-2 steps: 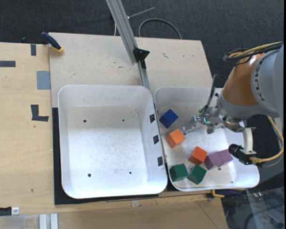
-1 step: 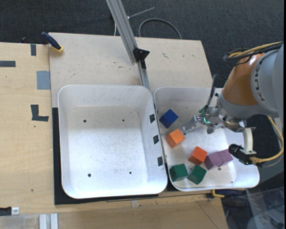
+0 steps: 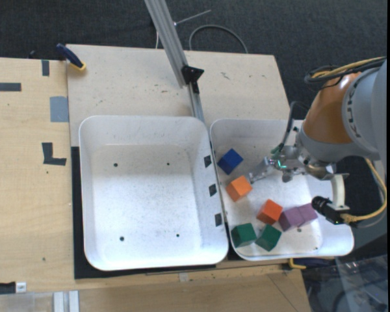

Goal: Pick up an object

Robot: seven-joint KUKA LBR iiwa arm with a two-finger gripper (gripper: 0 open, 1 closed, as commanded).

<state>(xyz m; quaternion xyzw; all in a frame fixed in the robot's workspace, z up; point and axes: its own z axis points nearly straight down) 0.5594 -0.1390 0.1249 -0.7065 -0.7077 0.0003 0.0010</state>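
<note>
**Six blocks crowd the right bin, and the gripper hangs between them**

Six small blocks lie in the right bin (image 3: 325,242). The blue block (image 3: 230,160) sits near its left wall, toward the far edge, and the light orange block (image 3: 240,187) lies just beside it, nearer the middle of that wall. Along the near edge, two green blocks (image 3: 255,235) touch each other, with the darker orange block (image 3: 270,211) and the purple block (image 3: 297,216) just beside them. The left bin (image 3: 91,135) stands alongside.

The gripper (image 3: 259,173) reaches in over the middle of the right bin, just right of the light orange block. Nothing shows between its fingers; whether they are spread or closed cannot be told from this angle.

The risk looks like a glancing contact. If the tool descends slightly off-centre, it could nudge the light orange block toward the left wall rather than straddle it. Among the near-edge cluster, touching neighbours could block a finger or be dragged along.
</note>
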